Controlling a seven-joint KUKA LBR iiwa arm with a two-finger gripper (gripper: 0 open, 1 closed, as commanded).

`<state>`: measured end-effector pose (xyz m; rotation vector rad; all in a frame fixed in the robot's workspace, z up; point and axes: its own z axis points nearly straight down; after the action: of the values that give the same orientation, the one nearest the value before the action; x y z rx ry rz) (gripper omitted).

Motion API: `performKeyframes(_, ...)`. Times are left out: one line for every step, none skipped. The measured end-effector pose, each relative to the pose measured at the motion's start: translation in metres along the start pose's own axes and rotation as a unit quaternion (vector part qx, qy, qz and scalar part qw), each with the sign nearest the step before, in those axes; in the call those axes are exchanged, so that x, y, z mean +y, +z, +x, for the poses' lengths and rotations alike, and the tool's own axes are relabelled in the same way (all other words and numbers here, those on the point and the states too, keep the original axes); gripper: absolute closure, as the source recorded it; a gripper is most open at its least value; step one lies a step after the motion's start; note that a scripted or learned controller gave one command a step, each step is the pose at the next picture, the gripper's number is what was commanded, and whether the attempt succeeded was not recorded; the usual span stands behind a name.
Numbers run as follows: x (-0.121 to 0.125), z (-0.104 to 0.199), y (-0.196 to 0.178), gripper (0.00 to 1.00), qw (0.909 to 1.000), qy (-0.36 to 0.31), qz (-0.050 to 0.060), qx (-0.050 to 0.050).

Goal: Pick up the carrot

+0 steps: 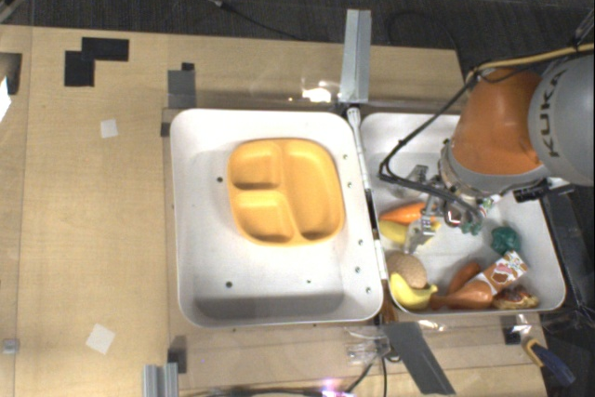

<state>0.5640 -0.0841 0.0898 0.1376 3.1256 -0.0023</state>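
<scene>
Lying near the left wall of the right bin (554,293), the carrot (402,214) points its orange length roughly along the bin's width, about midway between the far and near walls. The gripper (429,225) sits just beside the carrot's right end, low over the bin floor; whether it touches the carrot, and how far apart its jaws stand, I cannot tell, since the wrist hides them. The arm (507,130) reaches in over the bin's right wall, its orange band above the bin's far right part, with a black cable (409,142) looping off it. Toward the near wall lie a banana (411,293) in the near left corner, a brown round item (408,270) touching it, a reddish-brown sausage-like piece (465,276), and a printed packet (508,271). A small green thing (506,240) rests near the right wall. In the left bin (191,228) a yellow tray (282,191) with compartments sits near the far wall, towards the right.
</scene>
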Motion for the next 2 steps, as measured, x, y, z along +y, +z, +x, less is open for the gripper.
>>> performKeyframes(-0.001,-0.031,-0.002,0.0,0.922,-0.387,-0.002,0.0)
performKeyframes(0.0,-0.008,0.0,0.0,0.9599,-0.28,0.0,-0.003)
